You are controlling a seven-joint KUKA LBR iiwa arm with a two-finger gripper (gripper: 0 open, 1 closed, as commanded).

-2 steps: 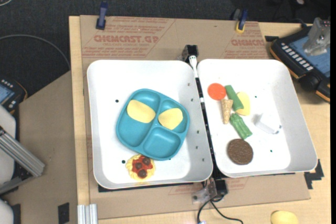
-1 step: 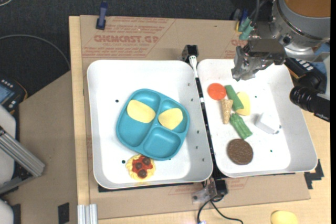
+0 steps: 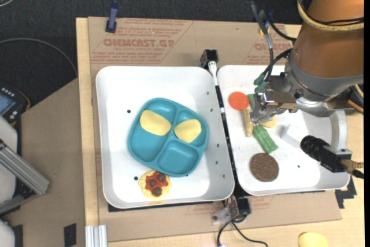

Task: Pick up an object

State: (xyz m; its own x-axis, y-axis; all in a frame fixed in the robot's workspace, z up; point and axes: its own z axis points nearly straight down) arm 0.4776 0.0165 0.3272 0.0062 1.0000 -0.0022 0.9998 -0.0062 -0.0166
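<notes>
Because the gripper (image 3: 265,106) hangs low over a tight cluster in the right bin (image 3: 324,182), a clean single pick looks doubtful. Its fingers are masked by the wrist and the items beneath, so whether it is open or has hold of anything cannot be told. Under and just beside it lie a tan stick (image 3: 247,122), a yellow piece (image 3: 267,121) and a green pickle (image 3: 265,139), all touching or nearly so; an orange ball (image 3: 238,100) sits near its left. Closing here could catch two things at once, or nudge the ball so it rolls.

The divider wall between the bins is close on the left, which cramps any sideways move. A brown cookie (image 3: 264,167) lies apart toward the front, with bare floor around it. In the left bin (image 3: 110,136) a blue tray (image 3: 167,156) and a small pizza (image 3: 154,184) lie well apart from the arm.
</notes>
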